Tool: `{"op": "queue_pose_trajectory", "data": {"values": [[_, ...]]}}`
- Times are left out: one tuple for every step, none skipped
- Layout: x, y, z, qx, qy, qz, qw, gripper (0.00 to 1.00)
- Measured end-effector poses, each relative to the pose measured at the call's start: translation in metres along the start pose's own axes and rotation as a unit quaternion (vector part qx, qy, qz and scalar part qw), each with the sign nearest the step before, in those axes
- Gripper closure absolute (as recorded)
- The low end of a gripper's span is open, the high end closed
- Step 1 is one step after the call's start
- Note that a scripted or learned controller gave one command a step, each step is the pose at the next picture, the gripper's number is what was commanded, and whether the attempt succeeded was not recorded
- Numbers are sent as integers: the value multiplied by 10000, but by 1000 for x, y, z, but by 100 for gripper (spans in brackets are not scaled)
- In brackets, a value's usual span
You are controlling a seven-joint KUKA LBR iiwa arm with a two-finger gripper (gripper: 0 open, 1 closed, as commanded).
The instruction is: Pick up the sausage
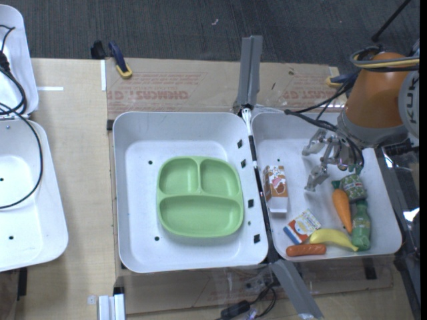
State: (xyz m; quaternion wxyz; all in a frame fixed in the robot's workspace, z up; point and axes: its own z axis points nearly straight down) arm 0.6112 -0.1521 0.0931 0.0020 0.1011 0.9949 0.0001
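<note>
- The bench point(73, 99) under everything is flat, pale and wood-coloured, with a strip of brown printed cardboard behind the bins.
- The left bin point(130, 199) is a shallow white tray with rounded corners and a matte floor, and it touches the right bin along a shared middle edge.
- The right bin point(293, 122), my landmark, is the same white moulded shape.
- My arm point(380, 92) comes in over that bin's far right corner, smooth orange dome above, grey metal below.
- The plate point(199, 197) is light green smooth plastic, a rounded square with three compartments, in the middle of the left bin.
- My gripper point(319, 167) hangs over the right bin's upper middle, thin bare-metal fingers spread apart with nothing between them.
- The bottle point(361, 224) is green and lies along the right bin's right wall.
- The banana point(333, 237) is yellow and curved, near the bin's front edge.
- The carrot point(342, 209) is an orange taper with a green top, just left of the bottle.
- The carton point(275, 188) is a small brown and white box by the bin's left wall.
- The sausage point(306, 250) is a short, glossy red-orange cylinder with rounded ends, at the right bin's front edge, touching the banana's left end and well apart from my gripper.
</note>
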Motion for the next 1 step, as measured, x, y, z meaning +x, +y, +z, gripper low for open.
{"op": "queue_pose_trajectory", "data": {"values": [[-15,59,0,-3,-11,-30,10000,0]]}}
